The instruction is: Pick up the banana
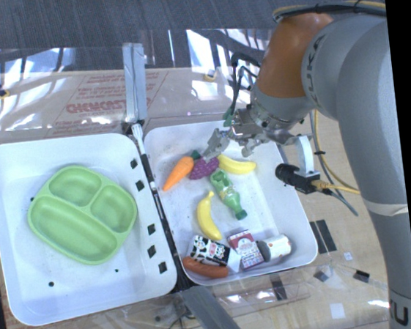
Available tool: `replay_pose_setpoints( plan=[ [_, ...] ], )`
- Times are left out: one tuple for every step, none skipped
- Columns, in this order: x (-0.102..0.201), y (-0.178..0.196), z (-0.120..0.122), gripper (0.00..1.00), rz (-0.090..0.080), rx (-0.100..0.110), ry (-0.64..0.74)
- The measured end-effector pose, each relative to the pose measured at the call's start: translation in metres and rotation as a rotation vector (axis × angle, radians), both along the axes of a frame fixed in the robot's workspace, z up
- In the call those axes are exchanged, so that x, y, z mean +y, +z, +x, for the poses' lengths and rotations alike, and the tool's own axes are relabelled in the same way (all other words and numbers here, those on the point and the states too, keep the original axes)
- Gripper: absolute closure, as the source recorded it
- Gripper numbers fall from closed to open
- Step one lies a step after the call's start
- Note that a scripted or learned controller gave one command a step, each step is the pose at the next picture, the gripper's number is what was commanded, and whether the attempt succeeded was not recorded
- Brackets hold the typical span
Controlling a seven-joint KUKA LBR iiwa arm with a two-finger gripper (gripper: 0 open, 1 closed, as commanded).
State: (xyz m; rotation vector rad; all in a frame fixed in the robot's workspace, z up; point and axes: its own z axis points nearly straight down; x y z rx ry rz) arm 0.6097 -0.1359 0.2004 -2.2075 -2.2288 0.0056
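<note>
The banana (207, 217), yellow and curved, lies in the middle of the right bin (294, 216) beside a green bottle (228, 194). A second, shorter yellow piece (236, 165) lies further back. My gripper (231, 144) hangs over the back of the right bin, just above that shorter yellow piece and beside the purple grapes (204, 166). Its fingers (214, 143) stand spread and open with nothing between them. The banana sits well in front of the gripper, apart from it.
An orange carrot (178, 171) lies left of the grapes. At the bin's front sit a milk carton (208, 250), a sausage (206, 269), a red box (242, 250) and a small white bottle (275, 247). A green divided plate (82, 212) rests in the left bin (21, 292).
</note>
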Motion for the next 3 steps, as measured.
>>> replay_pose_setpoints(
  plan=[
    [-0.039,-0.091,0.030,0.00,-0.001,-0.019,0.053],
    [-0.064,-0.107,0.010,0.00,0.000,-0.005,0.055],
    [-0.063,-0.096,0.011,1.00,0.000,-0.005,0.060]
  ],
)
